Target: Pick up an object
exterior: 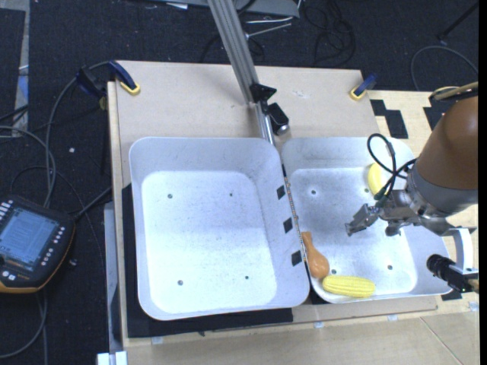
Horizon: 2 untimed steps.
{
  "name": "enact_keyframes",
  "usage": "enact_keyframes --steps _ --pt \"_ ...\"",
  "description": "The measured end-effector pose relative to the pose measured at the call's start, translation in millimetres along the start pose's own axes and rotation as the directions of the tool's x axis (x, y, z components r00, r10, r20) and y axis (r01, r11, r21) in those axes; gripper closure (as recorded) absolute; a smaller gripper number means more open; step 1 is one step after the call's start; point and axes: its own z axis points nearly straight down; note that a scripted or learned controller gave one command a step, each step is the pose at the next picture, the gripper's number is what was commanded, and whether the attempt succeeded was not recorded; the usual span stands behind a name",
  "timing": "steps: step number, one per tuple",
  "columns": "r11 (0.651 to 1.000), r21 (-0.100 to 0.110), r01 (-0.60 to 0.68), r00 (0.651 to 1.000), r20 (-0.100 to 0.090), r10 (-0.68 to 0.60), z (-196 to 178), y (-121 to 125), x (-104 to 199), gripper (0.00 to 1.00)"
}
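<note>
Bench (198, 97) bearing 2 shallow white bins side by side: left bin (205, 226), right bin (342, 204). Arm (449, 158) reaching in from the right, low over the middle of the right bin, orange band above the wrist. Gripper (359, 223) pointing left, tips just above the bin floor; whether pincer is apart or together cannot be told from this angle; nothing seen between the tips. 3 objects in right bin. Yellow corn cob (349, 285) lying on its side at the near edge. Orange-brown wooden spoon-like piece (313, 259) along the left wall, rounded end just beside the cob's left end, possibly touching. Yellow rounded object (374, 178) toward the far right, partly hidden behind the arm's black cable (384, 158); kind not identifiable. Gripper apart from all 3, closest to the yellow rounded object. Metal pole (240, 52) rising slantwise behind the bins. Handheld pendant (30, 242) on dark floor at far left.
</note>
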Motion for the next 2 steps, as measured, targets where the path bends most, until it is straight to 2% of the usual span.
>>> enact_keyframes --steps 2 --pt "1.000 -0.003 0.000 1.000 0.001 0.000 84 -4 0 0.00"
